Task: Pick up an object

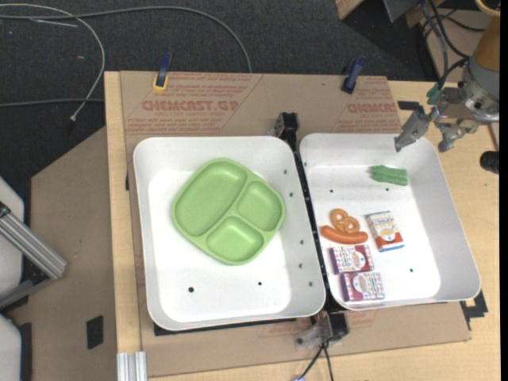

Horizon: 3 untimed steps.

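Note:
My gripper (429, 134) hangs over the far right corner of the right bin (444, 213), its two fingers spread open with nothing between them. Just below and left of it a small green object (388, 175) lies on the bin floor. Nearer the bin's middle lie a pretzel (341, 217) and an orange sausage (344, 234). A small red and white box (385, 230) sits to their right. Two purple packets (350, 258) (362, 286) lie toward the bin's front.
The left bin (159, 276) holds a green divided plate (228, 210). A black clamp (286, 124) sits between the bins at the back. Blue clips (163, 68) (352, 74) hold the cardboard base's far edge.

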Available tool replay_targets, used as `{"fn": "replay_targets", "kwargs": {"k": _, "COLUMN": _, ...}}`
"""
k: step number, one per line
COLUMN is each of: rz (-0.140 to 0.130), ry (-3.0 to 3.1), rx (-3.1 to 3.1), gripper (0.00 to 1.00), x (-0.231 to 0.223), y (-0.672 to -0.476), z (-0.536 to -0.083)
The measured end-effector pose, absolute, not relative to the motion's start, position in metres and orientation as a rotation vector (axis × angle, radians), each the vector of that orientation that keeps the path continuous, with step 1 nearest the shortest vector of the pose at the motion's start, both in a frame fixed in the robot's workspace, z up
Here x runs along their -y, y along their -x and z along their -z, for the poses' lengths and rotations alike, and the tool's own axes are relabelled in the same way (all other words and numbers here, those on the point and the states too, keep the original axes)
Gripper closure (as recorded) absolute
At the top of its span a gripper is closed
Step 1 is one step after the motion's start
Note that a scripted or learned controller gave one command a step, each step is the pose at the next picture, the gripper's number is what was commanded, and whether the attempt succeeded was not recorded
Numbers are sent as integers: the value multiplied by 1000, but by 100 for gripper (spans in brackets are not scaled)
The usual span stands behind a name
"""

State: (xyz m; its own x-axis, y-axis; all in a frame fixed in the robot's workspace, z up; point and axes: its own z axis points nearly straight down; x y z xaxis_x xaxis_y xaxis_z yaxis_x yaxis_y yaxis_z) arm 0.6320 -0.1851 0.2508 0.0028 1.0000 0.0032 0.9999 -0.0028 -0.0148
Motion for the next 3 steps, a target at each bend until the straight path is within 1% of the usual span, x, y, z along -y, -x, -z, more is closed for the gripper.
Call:
{"fn": "replay_targets", "kwargs": {"k": 1, "rz": 0, "ry": 2220, "rx": 2222, "gripper": 0, "x": 184, "y": -634, "z": -260}}
{"fn": "replay_targets", "kwargs": {"k": 2, "rz": -5, "ry": 2217, "rx": 2217, "gripper": 0, "x": 182, "y": -628, "z": -198}}
{"fn": "replay_targets", "kwargs": {"k": 3, "rz": -4, "ry": 2216, "rx": 2220, "gripper": 0, "x": 177, "y": -637, "z": -141}}
